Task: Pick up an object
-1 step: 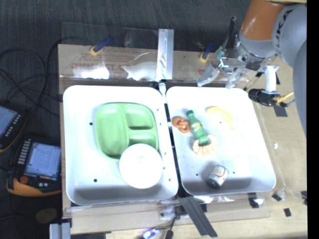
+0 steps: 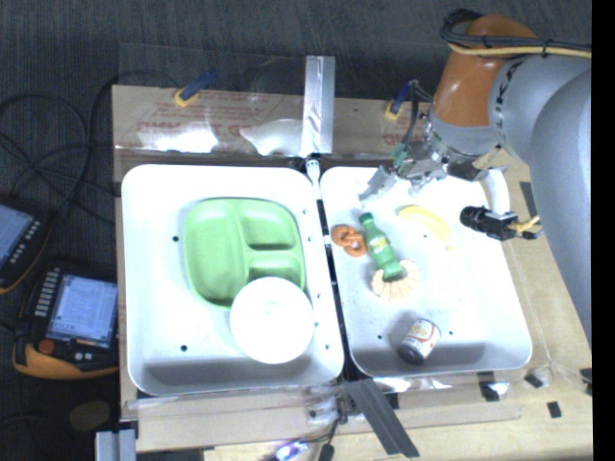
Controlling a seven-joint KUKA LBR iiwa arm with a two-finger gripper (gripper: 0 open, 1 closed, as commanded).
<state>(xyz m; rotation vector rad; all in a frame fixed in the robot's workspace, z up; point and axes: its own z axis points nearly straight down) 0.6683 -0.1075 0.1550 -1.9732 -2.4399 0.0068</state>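
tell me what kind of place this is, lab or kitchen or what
Most likely a robot test lab, not a kitchen: a robot arm reaches over two white bins of toy-like items on a wooden bench, with a handheld control tablet and loose cables beside it.

Grey rounded arm, glossy orange band above wrist, black cable looped over top, metallic tool.

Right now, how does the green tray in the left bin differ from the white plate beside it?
The green tray is squarish with rounded corners and split into compartments; the white plate is round and plain. The green tray looks larger than the white plate. The white plate overlaps the green tray's near corner, so the tray is partly covered. Both lie flat in the left bin.
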